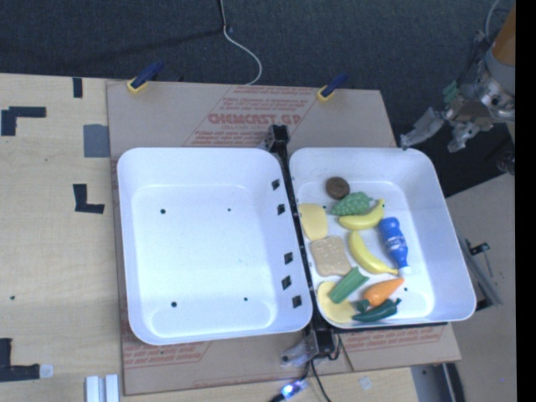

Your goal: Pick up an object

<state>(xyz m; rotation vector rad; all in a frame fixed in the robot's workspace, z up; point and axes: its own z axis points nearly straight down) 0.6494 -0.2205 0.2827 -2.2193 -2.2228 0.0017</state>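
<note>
Fingers (441, 126) spread apart, outside right bin (423, 171), above toy food (358, 249).

**My arm, upper right of the frame**

My wrist (502, 74) is grey metal, boxy and cluttered with small fittings, topped by an orange band (505, 44) at the frame's right edge. My gripper (444, 128) is pale grey with two slim fingers, one of them (419, 132) ending in a dark tip. Thin cables loop near the band. Finer markings are too blurred for me to tell.

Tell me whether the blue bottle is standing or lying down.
Lying down: the blue bottle rests lengthwise on the right bin's floor beside a banana.
</note>
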